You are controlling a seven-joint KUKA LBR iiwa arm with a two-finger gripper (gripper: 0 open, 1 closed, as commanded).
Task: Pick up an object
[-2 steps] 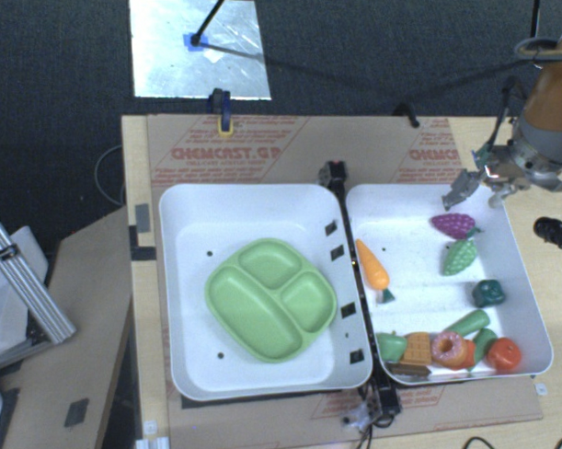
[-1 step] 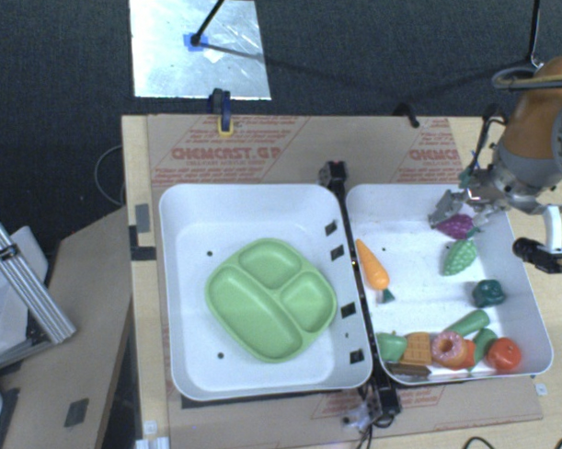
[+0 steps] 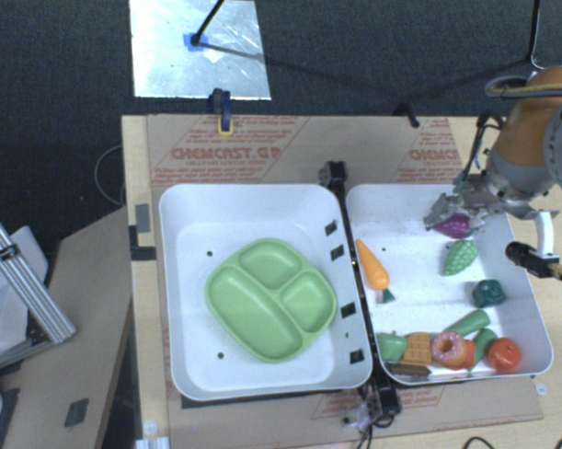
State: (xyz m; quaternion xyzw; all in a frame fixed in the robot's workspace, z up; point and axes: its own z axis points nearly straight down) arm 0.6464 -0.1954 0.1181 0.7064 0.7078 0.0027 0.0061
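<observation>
My gripper (image 3: 457,211) hangs over the back of the right bin (image 3: 407,288), at the end of the grey arm with the orange band. A purple toy vegetable (image 3: 456,227) sits right at the gripper's tip, partly covered by it; I cannot tell whether it is gripped or only lying beneath. Just in front lies a light green bumpy toy (image 3: 460,257). An orange carrot (image 3: 373,265) lies by the bin's left wall.
A dark green toy (image 3: 489,292) lies near the right wall. Along the front wall sit a green pepper (image 3: 390,345), a waffle (image 3: 416,349), a donut (image 3: 448,347), a cucumber (image 3: 465,323) and a tomato (image 3: 504,353). The left bin (image 3: 198,222) holds a green divided plate (image 3: 270,299).
</observation>
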